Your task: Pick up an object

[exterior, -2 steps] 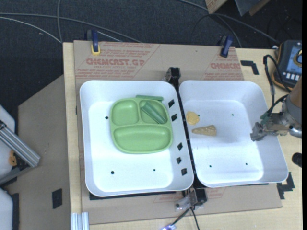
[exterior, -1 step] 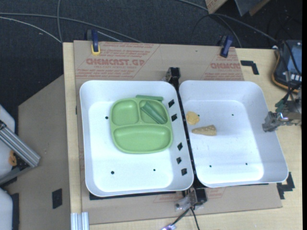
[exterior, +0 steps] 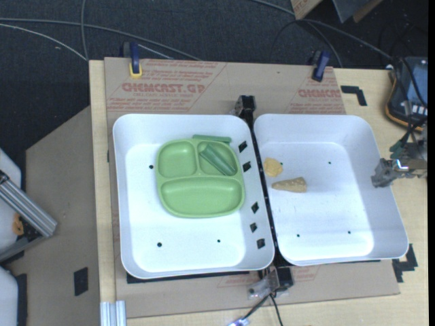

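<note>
In the right bin [exterior: 353, 243], near its left wall, lie two tan food pieces: a small rounded one [exterior: 272, 166] and a wedge-shaped one [exterior: 289, 185]. The left bin [exterior: 190, 250] holds a green divided plate [exterior: 199, 199]. A darker green pod-like item [exterior: 217, 157] lies in the plate's upper right compartment. My gripper [exterior: 385, 173] is low over the right rim of the right bin, far to the right of the tan pieces. Nothing is visibly held in it.
Both bins rest on a cardboard sheet [exterior: 170, 87] held by blue clamps [exterior: 135, 54] at the back. Black clips [exterior: 246, 104] join the bins along the middle divider. Cables cross the dark floor behind. A metal rail [exterior: 24, 206] sits at the left.
</note>
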`<state>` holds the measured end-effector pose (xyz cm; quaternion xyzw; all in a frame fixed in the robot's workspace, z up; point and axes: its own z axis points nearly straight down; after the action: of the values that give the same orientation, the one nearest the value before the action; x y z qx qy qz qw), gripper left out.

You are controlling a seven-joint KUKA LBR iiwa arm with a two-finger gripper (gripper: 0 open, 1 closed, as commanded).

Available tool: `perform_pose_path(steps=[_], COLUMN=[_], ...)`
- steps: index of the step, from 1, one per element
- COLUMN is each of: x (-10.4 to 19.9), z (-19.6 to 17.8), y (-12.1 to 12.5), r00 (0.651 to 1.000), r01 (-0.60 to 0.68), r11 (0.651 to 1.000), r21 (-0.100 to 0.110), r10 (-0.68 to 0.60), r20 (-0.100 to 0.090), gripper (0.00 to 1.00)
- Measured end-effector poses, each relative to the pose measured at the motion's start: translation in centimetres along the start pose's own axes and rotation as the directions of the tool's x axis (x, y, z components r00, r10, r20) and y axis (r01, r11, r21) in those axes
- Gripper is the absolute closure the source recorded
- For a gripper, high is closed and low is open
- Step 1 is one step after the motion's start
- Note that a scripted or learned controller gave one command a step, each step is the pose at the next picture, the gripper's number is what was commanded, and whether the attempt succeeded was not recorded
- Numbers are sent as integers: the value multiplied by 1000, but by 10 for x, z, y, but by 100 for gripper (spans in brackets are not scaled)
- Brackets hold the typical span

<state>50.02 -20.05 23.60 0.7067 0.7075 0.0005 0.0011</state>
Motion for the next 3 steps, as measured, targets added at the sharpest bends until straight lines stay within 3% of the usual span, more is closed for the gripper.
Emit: perform_pose_path(steps=[2, 3], x=[101, 154], z=[22, 10], y=[30, 49], r00=[1000, 1000], r01=[5, 5], r11=[1000, 1000], r21=[5, 0], r10=[-5, -5], r20=[-5, -2], gripper=[100, 100])
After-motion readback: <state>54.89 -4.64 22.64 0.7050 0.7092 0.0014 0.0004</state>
